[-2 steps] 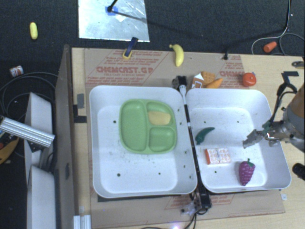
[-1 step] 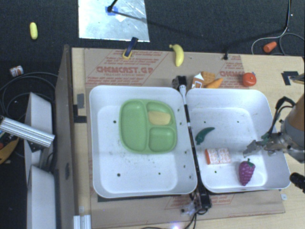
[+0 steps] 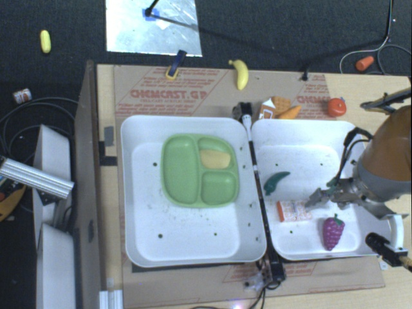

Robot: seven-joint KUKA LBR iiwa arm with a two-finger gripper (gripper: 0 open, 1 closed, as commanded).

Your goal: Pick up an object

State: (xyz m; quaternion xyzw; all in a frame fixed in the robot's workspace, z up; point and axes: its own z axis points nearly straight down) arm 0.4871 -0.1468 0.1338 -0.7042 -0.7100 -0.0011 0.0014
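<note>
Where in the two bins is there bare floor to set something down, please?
Left bin: a wide strip below the green tray. Right bin: the stretch above the green pepper. Crowded lower right: gripper, red-and-white packet, purple grapes.

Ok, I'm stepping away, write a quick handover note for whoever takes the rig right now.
Hand: low in the right bin, tip beside the small red-and-white packet; I cannot tell whether it is open or shut, and nothing visibly sits in it.
Right bin things: the packet, a green pepper near the divider, purple grapes near the front.
Left bin: a green divided tray with a yellow item in its upper right compartment.
Done: the arm has reached into the right bin.
Left: grasp one object and lift it; no pick is confirmed.
</note>
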